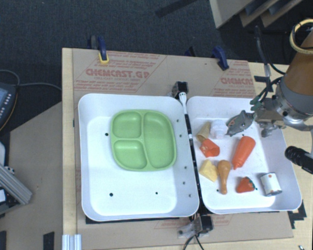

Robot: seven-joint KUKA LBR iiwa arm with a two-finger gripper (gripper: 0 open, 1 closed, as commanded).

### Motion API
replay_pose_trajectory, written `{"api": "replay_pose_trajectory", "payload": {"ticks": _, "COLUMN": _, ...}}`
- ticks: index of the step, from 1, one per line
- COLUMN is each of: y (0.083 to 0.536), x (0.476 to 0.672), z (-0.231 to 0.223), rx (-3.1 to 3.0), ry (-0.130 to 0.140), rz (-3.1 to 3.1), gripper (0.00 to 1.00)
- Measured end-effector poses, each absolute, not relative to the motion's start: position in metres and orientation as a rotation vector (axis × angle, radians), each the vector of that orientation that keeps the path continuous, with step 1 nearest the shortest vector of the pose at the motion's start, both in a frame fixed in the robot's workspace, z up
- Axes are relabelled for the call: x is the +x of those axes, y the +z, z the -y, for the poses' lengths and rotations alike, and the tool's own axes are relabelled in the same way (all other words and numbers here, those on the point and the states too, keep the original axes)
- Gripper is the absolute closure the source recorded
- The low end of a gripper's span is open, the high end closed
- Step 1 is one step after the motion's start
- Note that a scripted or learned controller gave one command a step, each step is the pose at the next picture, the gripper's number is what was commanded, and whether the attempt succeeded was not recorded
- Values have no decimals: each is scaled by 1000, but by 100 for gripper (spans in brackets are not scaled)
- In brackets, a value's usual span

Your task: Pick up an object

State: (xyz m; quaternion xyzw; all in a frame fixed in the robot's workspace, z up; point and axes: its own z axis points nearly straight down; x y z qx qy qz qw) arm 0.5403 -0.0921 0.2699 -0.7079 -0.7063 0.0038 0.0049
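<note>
Tabletop (pixel 67 144) has two bins; the right bin (pixel 288 197) holds the toys. Hand (pixel 239 124) is over its top edge, grip state unclear. Carrot (pixel 243 150) lies nearest: descend centred, close across its narrow width.

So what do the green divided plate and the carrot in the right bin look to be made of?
Green divided plate: looks like moulded plastic, one even pale green with soft rounded ridges and a matte finish. Carrot: probably a plastic toy, given its uniform orange and smooth, slightly glossy surface.
</note>
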Motion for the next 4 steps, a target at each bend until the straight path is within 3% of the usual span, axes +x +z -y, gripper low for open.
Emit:
{"api": "replay_pose_trajectory", "payload": {"ticks": 1, "y": 276, "x": 542, "z": 92, "rx": -2221, "ry": -1, "rz": 2221, "gripper": 0}}
{"api": "replay_pose_trajectory", "payload": {"ticks": 3, "y": 182, "x": 531, "z": 90, "rx": -2218, "ry": 6, "rz": 2216, "gripper": 0}}
{"api": "replay_pose_trajectory", "payload": {"ticks": 4, "y": 125, "x": 540, "z": 91, "rx": -2218, "ry": 5, "rz": 2217, "gripper": 0}}
